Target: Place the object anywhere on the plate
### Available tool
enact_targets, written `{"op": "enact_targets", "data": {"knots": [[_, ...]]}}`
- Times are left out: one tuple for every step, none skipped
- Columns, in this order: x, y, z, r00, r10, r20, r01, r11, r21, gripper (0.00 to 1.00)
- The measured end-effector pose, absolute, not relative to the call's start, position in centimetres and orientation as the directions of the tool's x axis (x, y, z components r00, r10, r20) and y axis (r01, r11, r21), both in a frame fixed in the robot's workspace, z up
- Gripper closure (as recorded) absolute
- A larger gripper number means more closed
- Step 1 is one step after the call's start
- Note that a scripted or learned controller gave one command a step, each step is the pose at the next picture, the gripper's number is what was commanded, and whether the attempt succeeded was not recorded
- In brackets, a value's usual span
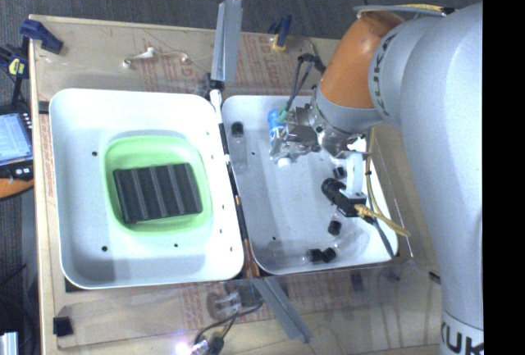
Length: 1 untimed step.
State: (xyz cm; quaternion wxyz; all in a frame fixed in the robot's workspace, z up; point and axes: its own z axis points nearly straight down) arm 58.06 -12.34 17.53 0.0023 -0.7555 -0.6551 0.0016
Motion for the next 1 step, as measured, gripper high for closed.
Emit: {"op": "enact_targets", "data": {"knots": [[58.07,-12.35,17.54,0.142,0.990,0.001,0.990,-0.142,-0.005,0.00]]}}
